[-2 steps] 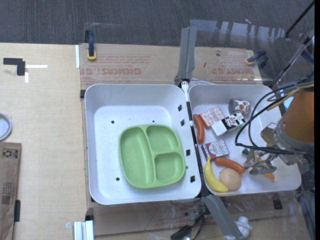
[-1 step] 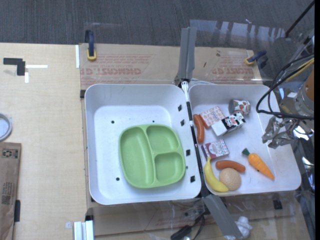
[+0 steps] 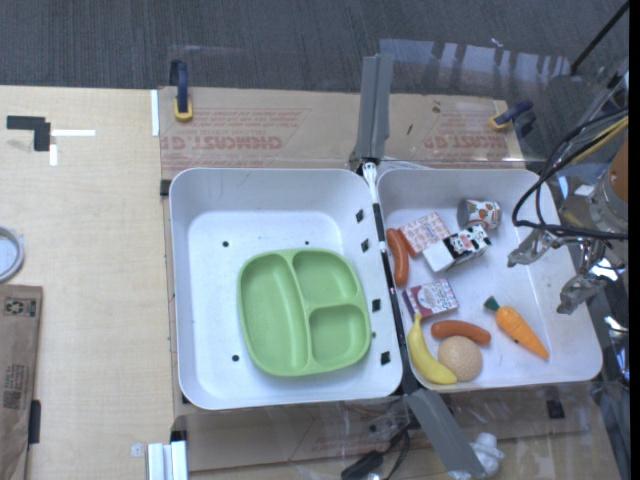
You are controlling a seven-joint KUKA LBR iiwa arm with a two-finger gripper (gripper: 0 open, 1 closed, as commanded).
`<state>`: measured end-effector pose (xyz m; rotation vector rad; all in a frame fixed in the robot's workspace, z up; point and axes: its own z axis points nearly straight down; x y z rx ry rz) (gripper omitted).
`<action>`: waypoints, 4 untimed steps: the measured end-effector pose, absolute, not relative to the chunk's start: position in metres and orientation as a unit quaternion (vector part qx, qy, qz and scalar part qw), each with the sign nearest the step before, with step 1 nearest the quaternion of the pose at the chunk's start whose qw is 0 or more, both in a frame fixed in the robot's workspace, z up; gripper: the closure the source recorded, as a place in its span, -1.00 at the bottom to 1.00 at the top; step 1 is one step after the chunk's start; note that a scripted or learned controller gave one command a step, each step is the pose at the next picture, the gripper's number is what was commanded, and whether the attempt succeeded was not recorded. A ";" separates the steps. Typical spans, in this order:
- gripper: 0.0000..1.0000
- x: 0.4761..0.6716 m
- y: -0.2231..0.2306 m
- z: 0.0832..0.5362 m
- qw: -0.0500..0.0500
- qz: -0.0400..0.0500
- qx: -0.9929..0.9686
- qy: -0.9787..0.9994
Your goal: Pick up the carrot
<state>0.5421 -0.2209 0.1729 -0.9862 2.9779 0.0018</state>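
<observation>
Your carrot lies flat near the right bin's near-right corner, green top pointing far-left, apart from the sausage and bun (so there is room to close on it). The gripper hangs just right of it at the bin's edge with fingers spread and nothing between them, probably poised to descend

Two white bins side by side. One green plate. One carrot. One banana. Two sausages. One round bun. Four small food packs. One claw.
</observation>
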 end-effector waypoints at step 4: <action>1.00 0.513 -0.144 0.204 0.002 0.000 -0.553 0.833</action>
